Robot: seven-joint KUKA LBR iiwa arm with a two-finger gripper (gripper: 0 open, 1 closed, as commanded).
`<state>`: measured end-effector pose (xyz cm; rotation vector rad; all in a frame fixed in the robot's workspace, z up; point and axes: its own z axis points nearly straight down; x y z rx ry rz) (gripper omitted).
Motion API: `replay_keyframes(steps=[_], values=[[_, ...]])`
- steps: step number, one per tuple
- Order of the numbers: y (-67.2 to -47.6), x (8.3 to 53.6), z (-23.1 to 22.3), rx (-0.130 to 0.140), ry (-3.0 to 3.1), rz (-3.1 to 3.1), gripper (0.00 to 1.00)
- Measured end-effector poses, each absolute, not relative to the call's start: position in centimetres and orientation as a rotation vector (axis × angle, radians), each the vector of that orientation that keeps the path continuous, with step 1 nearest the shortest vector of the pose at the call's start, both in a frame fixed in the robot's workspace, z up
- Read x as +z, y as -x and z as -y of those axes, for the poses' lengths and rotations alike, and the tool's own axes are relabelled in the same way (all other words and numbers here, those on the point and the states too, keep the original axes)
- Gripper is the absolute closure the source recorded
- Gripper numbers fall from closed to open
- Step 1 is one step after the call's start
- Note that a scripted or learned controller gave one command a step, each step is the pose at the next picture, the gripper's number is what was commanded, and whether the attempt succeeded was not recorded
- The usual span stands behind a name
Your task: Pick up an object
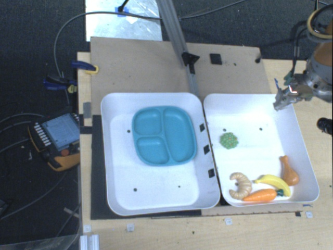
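Far to the left of the jaws, the left bin (117, 191) holds a blue divided plate (164, 135), well apart from anything the arm could reach at this moment. Nearer, in the right bin (250, 108), a small green bumpy piece (228, 140), perhaps toy broccoli, lies alone down and left of the jaws, with bare white floor all round it. Lower still, at the bin's near edge, four toy foods crowd together: a tan croissant (239, 185), an orange carrot (259, 195) touching it, a yellow banana (274, 182) just above the carrot, and a brown drumstick (289, 171) at the right end, almost straight below the jaws.

The jaws (283, 99) hover at the far right rim of the right bin, above the worktop and well apart from every item. They are too small and blurred to tell how far open they stand, and nothing can be seen held in them.

By my judgement this is the approach step: no object has been picked up yet. The next move calls for choosing a target, travelling over it and descending. The green piece looks the easier choice since it stands free; the cluster risks a fingertip landing on a neighbour or nudging the pile against the bin wall.
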<state>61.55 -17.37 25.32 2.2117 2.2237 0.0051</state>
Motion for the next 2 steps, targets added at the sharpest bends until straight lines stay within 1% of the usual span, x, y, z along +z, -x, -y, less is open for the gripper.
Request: replay_keyframes(steps=[1, 2], values=[[-59.6, 24.7, 12.7, 0.001, -2.212, -2.232, 1.0], [-59.6, 24.0, 7.1, 0.002, -2.211, -2.233, 1.0]])
